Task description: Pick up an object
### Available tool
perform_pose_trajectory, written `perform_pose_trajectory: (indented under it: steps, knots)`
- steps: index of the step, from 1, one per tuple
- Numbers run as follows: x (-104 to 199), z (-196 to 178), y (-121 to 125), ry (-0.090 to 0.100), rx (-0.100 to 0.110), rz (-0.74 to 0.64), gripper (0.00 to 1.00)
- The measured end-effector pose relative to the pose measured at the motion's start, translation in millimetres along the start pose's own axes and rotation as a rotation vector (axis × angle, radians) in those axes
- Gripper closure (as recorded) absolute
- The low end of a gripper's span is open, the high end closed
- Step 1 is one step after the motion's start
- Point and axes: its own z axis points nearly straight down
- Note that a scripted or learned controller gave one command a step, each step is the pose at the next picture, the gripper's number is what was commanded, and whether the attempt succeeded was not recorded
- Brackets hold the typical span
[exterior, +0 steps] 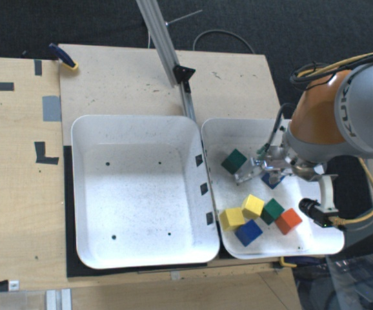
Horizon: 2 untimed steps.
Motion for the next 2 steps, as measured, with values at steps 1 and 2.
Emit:
perform_pose_trajectory:
  steps: [1,2]
  knots:
    - [3.3,54.7,-11.8,0.001,0.000,0.000,0.00]
    - [3.7,41.7,-10.2,0.001,-0.004,-0.002,1.00]
